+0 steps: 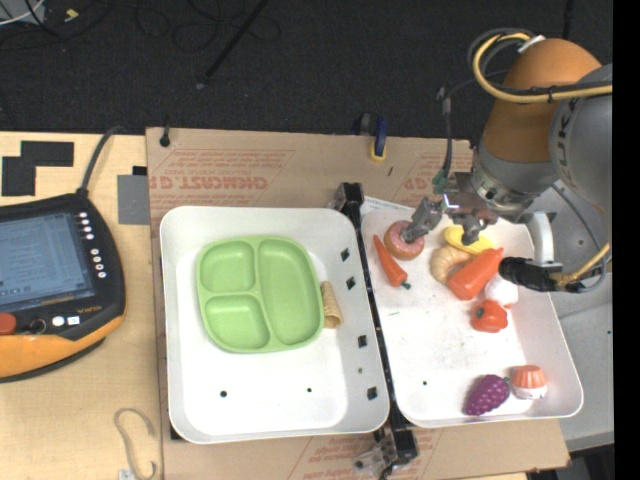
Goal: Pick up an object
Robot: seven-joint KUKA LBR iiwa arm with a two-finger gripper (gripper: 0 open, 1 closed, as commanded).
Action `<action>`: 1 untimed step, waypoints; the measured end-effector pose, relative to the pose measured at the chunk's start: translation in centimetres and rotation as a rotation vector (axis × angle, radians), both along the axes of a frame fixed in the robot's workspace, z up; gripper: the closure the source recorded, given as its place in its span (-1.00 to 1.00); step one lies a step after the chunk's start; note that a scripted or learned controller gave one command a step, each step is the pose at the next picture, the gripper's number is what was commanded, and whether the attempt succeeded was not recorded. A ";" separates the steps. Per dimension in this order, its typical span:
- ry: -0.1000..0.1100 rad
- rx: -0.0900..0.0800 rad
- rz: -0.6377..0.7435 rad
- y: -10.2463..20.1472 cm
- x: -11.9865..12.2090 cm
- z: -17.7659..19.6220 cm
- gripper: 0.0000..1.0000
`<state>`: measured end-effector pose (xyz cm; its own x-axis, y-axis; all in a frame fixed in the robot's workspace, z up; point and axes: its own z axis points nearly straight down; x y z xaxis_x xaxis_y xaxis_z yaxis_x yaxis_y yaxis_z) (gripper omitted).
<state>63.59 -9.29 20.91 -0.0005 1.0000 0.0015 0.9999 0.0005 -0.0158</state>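
Because the toys crowd the right bin's [560,353] far corner, the tool [432,213] hangs just over the pink doughnut [405,240] there; whether it grips anything, I cannot tell

the left bin [190,388] is mostly taken by a green divided plate [260,293], with a small tan piece [331,305] touching its right rim; open white floor lies below the plate. in the right bin [560,368] the upper part is crowded: pink donut [404,240], chili [389,262], carrot [474,273], yellow item [467,238], red pepper [489,315]. its lower middle is bare floor; grapes [486,394] sit near the lower right corner.
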 end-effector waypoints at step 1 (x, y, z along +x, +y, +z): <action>-0.015 -0.001 0.002 0.0 0.3 0.9 -1.00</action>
<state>63.87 -9.31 21.78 -0.0021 1.0000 0.0001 1.0000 0.0021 -0.0011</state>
